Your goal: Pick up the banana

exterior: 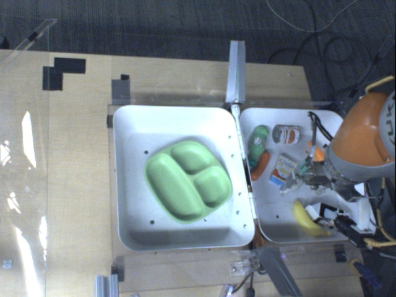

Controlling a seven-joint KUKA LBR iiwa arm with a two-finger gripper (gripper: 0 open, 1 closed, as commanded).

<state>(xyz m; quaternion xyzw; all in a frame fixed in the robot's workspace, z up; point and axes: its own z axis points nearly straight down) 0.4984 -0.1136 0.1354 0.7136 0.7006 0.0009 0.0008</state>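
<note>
pale wooden tabletop (68, 184) fills the left and middle of the view, with dark carpet beyond its far edge and loose black cables on the floor at the upper right. two shallow white bins sit side by side, walls touching along a shared seam under a grey metal post (237, 73).

left bin (133, 228): one green divided tray (189, 180), three compartments, lying slanted near the middle. bare white floor runs all round it, widest along the left wall and the near wall.

right bin (266, 228): crowded. counted: one banana (307, 219), one green object (258, 138) upright by the seam wall, one orange-red object (260, 165) just below and touching it, one small can (286, 134) on its side near the far wall, one flat printed packet (284, 167) near the centre. open floor is limited to the near left corner.

banana lies near the front wall of the right bin, right of centre, curved, one end pointing up toward the bin's middle.

one arm (366, 138), grey with orange band, reaches in from the right over the right bin. gripper (307, 177) hangs above the floor between packet and banana, just beyond the banana's upper end. whether the fingers are parted or closed cannot be made out; nothing is seen held between them.
</note>
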